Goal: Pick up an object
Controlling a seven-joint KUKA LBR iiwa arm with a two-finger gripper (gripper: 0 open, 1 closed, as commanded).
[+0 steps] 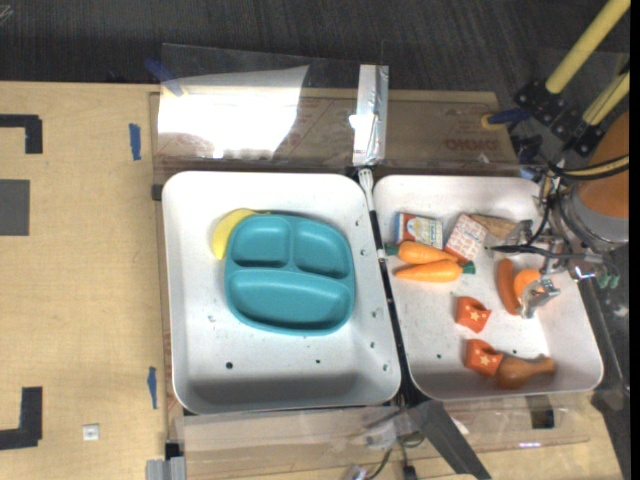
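Your tool [541,293] sits low in the right bin [590,368], near its right wall, just beside or touching an orange rounded piece [512,286]; whether it is open or closed you cannot tell from this view, since cables and metal parts crowd that spot, so do not count anything as gripped. The likely target is that orange piece, lying in the right half of the bin. Around it the bin is cluttered: two carrots [430,264] lie side by side near the divider, two small cartons [445,234] rest toward the back wall, a red block [472,314] sits just left of the tool, and another red piece [482,358] touches a brown one [527,369] near the front wall. The left bin [190,298] holds a teal divided plate [290,272] with a yellow thing [228,228] peeking from beneath its back-left edge, well apart from the action. Watch for a few failures: the rounded piece could roll or squirt sideways if the tool closes off-centre, and the nearby wall leaves little room for approach. A closing tool may also nudge the red block or pinch only an edge, so the piece could drop on the lift. Loose cables by the wrist could snag too.
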